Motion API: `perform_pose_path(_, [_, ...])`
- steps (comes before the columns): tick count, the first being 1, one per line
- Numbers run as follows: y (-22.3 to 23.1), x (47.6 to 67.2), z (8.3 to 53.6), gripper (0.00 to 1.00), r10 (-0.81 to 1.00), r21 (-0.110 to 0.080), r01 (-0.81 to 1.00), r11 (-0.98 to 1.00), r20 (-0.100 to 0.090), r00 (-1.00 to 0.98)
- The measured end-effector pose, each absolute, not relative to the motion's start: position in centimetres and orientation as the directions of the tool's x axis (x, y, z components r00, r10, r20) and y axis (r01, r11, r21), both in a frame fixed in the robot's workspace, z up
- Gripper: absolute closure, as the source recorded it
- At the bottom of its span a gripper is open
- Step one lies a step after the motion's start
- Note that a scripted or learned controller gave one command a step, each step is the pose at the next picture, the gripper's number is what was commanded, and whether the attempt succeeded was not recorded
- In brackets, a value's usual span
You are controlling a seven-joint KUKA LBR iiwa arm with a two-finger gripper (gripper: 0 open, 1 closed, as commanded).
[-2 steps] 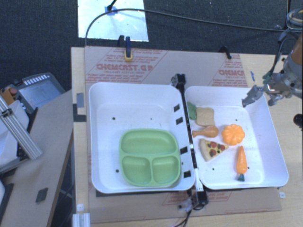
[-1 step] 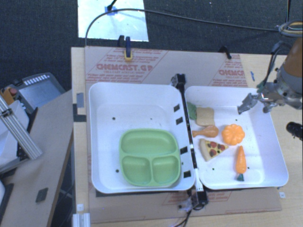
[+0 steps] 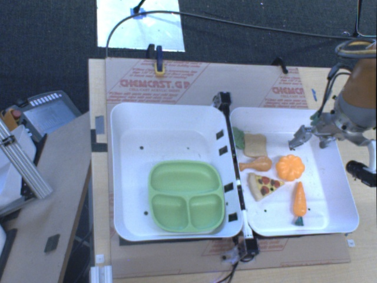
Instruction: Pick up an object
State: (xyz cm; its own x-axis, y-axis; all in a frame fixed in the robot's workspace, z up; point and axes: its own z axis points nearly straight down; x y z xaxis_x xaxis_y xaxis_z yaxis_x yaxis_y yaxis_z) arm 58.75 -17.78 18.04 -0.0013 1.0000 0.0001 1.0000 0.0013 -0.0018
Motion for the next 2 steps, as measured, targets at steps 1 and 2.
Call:
perform_pose_path(1, [-17.1, 59.2, 13.5, 0.00, 1.000, -0.002, 1.000, 0.004, 0.001, -0.004])
perform_pose_path(2, [-17.2, 59.4, 14.9, 1.00, 1.000, 0.005, 1.000, 0.005, -0.002, -0.005])
